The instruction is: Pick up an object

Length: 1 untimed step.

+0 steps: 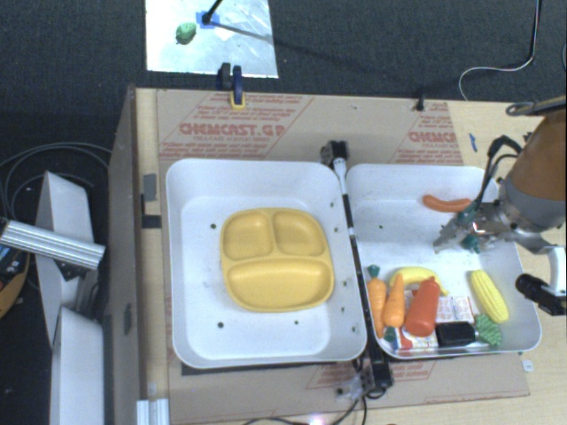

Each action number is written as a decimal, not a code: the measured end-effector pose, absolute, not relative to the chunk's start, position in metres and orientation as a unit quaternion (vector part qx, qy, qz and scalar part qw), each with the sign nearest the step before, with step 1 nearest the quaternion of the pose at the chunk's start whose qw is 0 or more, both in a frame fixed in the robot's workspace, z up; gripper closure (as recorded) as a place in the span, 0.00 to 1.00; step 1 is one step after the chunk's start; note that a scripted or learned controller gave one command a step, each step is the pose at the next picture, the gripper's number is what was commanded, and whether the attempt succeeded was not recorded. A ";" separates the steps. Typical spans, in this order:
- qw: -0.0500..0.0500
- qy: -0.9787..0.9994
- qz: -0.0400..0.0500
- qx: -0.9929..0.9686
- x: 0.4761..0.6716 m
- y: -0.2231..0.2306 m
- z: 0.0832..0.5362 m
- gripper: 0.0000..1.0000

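Arm parked over the right bin, nothing in the gripper as far as I can see

The gripper (459, 234) hangs low in the right bin (390, 189), its fingers (446, 236) spread a little apart with just white bin floor between them, so no grab. The orange sausage-looking thing (446, 204) lies just above the fingers, close but not touching. The corn cob (489, 296) sits below and a bit right of them. The rest of the pile is further down and left of the fingers: carrot (377, 300), banana (413, 275) and red bottle (423, 308) packed together, with a black block (454, 333) (can't tell what it is) at the bin's near edge. Way off to the left of the fingers, the yellow divided plate (275, 258) sits in the left bin (190, 264)
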<state>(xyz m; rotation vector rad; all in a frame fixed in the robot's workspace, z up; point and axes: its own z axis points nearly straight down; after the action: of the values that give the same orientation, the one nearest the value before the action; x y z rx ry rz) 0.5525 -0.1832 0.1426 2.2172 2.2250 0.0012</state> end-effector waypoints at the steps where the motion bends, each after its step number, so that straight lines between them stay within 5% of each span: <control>1: 0.002 0.709 0.001 0.706 0.624 -0.188 0.177 0.00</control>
<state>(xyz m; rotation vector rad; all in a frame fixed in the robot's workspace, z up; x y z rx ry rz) 0.6238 -0.1876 0.1772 2.2137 2.2229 0.0040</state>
